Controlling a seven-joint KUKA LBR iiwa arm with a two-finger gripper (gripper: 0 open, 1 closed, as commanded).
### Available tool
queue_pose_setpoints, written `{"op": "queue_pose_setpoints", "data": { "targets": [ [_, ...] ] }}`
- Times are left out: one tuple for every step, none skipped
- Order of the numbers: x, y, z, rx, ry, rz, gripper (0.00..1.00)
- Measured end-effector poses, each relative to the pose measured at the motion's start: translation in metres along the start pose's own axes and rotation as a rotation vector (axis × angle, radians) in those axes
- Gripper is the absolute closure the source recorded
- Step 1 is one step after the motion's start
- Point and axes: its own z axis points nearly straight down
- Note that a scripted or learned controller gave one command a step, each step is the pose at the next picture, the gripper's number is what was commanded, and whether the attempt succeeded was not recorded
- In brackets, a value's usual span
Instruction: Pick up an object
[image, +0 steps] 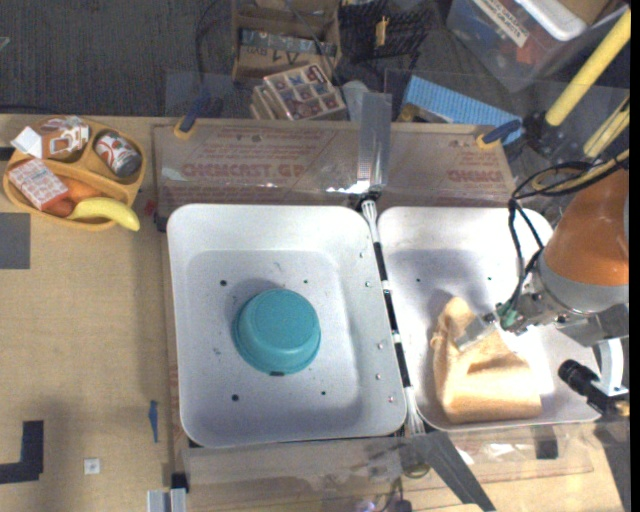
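A tan, bread-like soft object lies in the right bin, near its front. My gripper reaches in from the right and sits low over the object's upper left part, touching or nearly touching it. An upside-down teal bowl rests in the middle of the left bin.
An orange tray with a banana, cans and small boxes sits on the bench at the far left. Clear plastic panels stand behind both bins. A metal divider separates the bins. Black cables hang from the arm's orange band.
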Motion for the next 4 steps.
{"op": "queue_pose_setpoints", "data": {
  "targets": [
    [0.014,0.025,0.027,-0.013,-0.006,0.074,0.00],
    [0.014,0.027,0.017,-0.018,-0.003,0.075,1.00],
    [-0.010,-0.017,-0.032,-0.002,-0.002,-0.017,1.00],
    [-0.009,-0.044,-0.051,0.001,0.000,0.179,1.00]
  ]
}}
